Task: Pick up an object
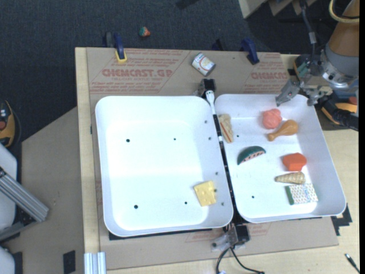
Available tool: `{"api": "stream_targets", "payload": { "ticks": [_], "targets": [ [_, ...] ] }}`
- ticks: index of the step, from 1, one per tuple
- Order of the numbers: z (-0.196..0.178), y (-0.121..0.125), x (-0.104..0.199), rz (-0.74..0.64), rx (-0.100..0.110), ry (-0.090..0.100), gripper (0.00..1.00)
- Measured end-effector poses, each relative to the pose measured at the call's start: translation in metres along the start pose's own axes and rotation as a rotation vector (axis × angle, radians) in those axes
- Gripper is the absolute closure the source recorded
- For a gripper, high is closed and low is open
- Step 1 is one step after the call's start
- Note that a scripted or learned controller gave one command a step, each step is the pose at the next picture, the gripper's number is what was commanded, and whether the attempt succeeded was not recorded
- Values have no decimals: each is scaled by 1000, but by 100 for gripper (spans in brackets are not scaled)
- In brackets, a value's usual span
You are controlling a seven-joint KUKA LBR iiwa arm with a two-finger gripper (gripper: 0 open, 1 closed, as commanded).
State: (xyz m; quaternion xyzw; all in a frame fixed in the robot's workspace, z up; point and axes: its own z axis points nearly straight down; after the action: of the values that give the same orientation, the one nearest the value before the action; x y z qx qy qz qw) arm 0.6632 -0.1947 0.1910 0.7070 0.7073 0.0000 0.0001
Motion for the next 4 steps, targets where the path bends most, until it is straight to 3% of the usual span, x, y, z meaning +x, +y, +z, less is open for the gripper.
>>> {"api": "stream_targets", "payload": {
  "ticks": [1,2,3,4],
  "targets": [
    [113,-7,13,-2,9,3,0],
    [95,-4,11,-3,-3,-2,100],
    [-25,-30,22,-1,-14,-4,100],
    [-115,-44,84,-7,-13,0,100]
  ]
}}
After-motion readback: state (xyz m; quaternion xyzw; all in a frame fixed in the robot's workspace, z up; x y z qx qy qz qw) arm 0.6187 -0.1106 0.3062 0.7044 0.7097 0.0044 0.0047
